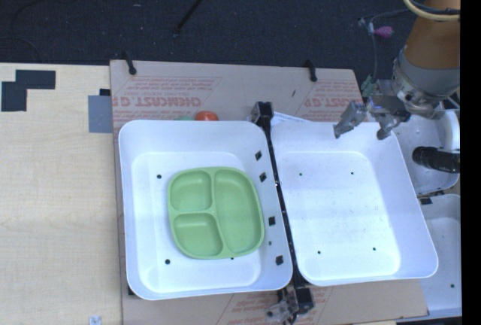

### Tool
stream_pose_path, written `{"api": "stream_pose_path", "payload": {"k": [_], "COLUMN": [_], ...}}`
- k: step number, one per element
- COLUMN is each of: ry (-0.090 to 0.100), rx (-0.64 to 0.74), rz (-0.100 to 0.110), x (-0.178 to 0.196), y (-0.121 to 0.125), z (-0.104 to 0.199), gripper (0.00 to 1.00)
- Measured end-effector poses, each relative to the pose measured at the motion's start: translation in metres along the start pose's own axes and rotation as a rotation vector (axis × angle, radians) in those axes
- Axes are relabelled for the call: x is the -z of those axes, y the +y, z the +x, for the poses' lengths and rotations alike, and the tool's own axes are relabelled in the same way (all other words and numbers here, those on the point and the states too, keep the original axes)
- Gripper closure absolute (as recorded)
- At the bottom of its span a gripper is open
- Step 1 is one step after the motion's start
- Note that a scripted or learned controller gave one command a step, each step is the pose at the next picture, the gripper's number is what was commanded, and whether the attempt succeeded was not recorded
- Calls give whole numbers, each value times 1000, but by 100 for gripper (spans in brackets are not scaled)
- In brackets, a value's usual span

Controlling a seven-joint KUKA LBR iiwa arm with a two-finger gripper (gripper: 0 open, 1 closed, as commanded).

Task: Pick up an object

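Observation:
A light green divided plate (216, 212) with three compartments lies flat in the left white bin (143, 165). My gripper (367, 124) hangs at the far right, above the back right corner of the right white bin (353, 271). Its two grey fingers (346, 123) are spread apart with nothing between them. The gripper is far from the plate, a full bin's width to its right.
A small red-orange object (206, 116) peeks out just behind the left bin's back rim, on the cardboard sheet (225, 90). A black divider (272, 188) with clips runs between the two bins. A wooden bench surface (52, 195) lies left.

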State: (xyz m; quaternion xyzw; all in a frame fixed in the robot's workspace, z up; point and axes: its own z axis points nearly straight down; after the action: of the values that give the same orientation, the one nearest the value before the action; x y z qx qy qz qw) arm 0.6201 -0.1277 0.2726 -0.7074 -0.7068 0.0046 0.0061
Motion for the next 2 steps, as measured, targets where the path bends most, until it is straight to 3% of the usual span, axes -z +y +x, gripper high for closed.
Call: {"api": "stream_pose_path", "payload": {"k": [1, 2], "ry": [-2, -1], "rx": [2, 1], "rz": [-12, -7], "x": [8, -57], "y": [2, 5], "z": [0, 0], "gripper": [0, 0]}}
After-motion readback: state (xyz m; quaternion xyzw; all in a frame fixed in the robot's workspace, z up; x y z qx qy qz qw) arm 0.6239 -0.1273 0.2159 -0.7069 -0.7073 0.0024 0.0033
